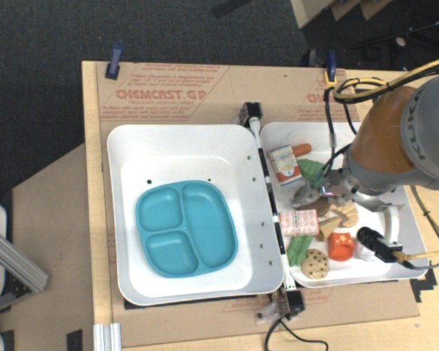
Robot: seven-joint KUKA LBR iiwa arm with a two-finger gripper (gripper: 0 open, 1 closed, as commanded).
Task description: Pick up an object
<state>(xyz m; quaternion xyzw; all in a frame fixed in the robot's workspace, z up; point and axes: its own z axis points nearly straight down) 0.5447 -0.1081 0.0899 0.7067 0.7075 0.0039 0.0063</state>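
Approach step: claw (323,194) lowered among food items in right bin (413,265); finger state cannot be told. Candidate pink packet (299,223) just below-left of claw, cookie (315,264) farther below. Next: centre over packet, close, lift.

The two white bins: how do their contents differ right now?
The left white bin holds one thing, a teal divided plate lying flat. The right white bin is crowded with small toy foods, including a chocolate-chip cookie and a red tomato-like piece, with the grey arm over it. Both bins are shallow and white.
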